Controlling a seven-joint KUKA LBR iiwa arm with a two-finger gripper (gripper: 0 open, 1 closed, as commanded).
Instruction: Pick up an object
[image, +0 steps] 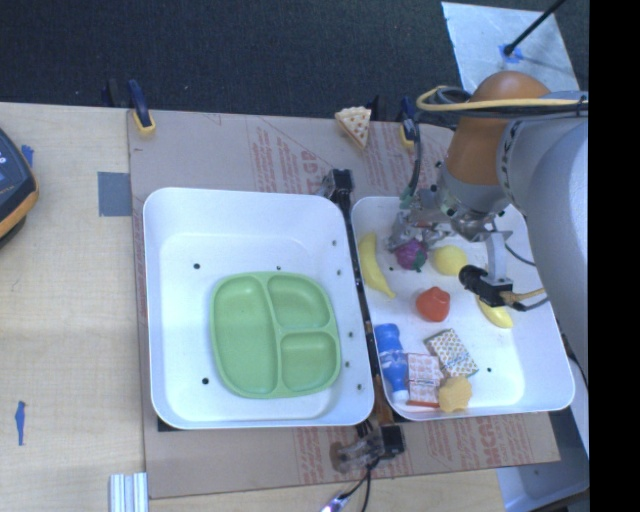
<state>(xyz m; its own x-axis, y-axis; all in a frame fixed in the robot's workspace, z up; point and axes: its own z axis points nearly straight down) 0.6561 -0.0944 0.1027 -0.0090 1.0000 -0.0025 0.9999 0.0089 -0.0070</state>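
On the desk (70, 330), the left bin (165, 300) holds a green divided plate (275, 333) lying flat near its middle. The right bin (535, 375) carries the loose things: a banana (374, 268) lies along its left wall, a blue bottle (390, 355) sits below it by the same wall, and small packets (437, 362) and a yellowish lump (455, 394) crowd the near edge. A red round object (433, 303) rests close to the bin's centre, a lemon-like yellow piece (450, 260) lies above it, and a second yellow piece (497, 314) lies toward the right wall. The end effector (412, 240) is down in the far left corner of the right bin, right over a small purple object (409, 255); whether it is released or clenched cannot be told, nor whether it touches the purple thing. The arm (500, 140) comes in from the right, its orange band above the wrist, bent steeply down into the bin.
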